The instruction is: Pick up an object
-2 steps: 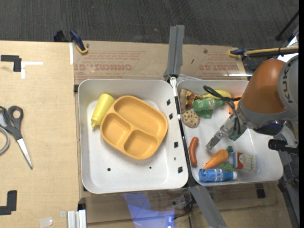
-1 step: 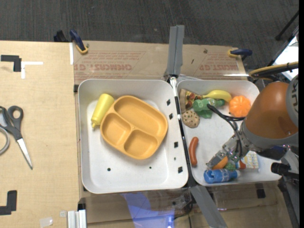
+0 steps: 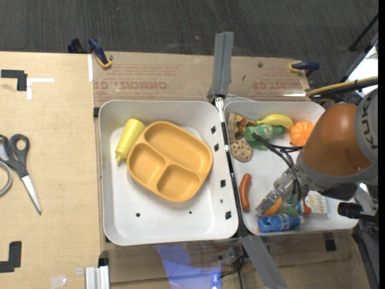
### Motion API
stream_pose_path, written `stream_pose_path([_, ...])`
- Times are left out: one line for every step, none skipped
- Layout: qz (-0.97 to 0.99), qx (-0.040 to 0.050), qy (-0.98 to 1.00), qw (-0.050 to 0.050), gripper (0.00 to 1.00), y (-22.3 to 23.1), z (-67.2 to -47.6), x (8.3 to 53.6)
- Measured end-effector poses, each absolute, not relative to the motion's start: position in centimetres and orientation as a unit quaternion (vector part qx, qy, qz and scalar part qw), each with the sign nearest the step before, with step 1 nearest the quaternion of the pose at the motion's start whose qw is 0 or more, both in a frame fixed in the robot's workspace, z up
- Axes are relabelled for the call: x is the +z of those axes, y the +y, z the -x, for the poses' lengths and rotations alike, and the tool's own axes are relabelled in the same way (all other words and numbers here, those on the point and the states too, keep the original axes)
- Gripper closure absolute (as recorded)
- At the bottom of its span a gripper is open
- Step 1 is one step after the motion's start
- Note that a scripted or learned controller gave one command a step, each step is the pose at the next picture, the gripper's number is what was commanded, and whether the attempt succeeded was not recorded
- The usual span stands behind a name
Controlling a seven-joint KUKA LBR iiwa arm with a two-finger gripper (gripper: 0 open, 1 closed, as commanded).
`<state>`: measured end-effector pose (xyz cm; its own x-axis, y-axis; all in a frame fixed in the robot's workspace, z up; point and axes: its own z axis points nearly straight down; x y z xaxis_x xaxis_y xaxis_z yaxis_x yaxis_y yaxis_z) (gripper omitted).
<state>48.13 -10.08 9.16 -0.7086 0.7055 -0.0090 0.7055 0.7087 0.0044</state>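
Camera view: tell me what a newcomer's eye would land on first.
The yellow tray with three compartments, lying in the left bin, stands out first, with a yellow bottle beside it at its left. Next comes the arm's orange band over the right bin, its gripper low among a clutter of toy food: a banana, a cookie, a sausage and a blue item.

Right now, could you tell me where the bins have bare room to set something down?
Left bin: free floor along the near edge, below the orange tray. Right bin: crowded; bare strip between cookie and gripper.
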Motion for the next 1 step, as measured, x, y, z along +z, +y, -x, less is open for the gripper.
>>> stream_pose_path([-0.383,0.0032,0.924,0.015,1.00,-10.09,-48.82,10.27])
